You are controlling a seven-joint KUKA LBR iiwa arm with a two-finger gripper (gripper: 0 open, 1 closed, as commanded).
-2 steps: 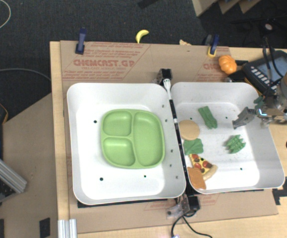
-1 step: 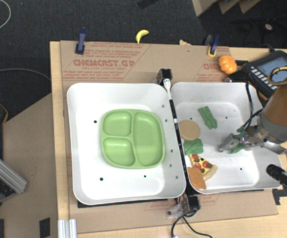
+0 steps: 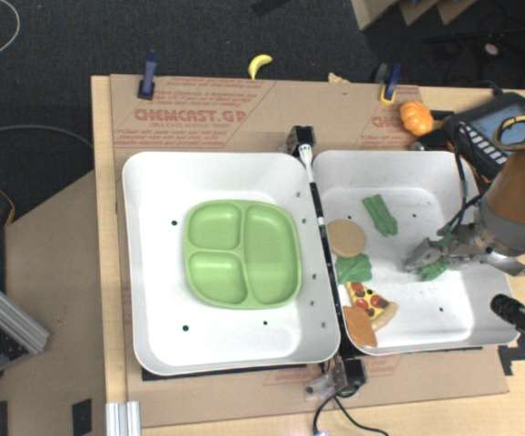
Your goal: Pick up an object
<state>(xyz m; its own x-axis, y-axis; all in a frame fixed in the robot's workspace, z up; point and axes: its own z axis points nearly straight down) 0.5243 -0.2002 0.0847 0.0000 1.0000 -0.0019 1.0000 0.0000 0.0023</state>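
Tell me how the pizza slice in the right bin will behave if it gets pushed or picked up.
The pizza slice lies flat and thin on the right bin floor, so it will probably slide rather than roll or tip. Its low profile likely gives fingers little edge to catch. It looks like a toy, so probably light and fairly stiff, though the material cannot be told from here.

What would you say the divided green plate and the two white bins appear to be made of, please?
The green plate looks like moulded plastic with a matte finish: even colour, rounded compartment ridges, soft sheen. The left bin and right bin look like smooth, thin white plastic with rounded rims, though coated metal cannot be ruled out.
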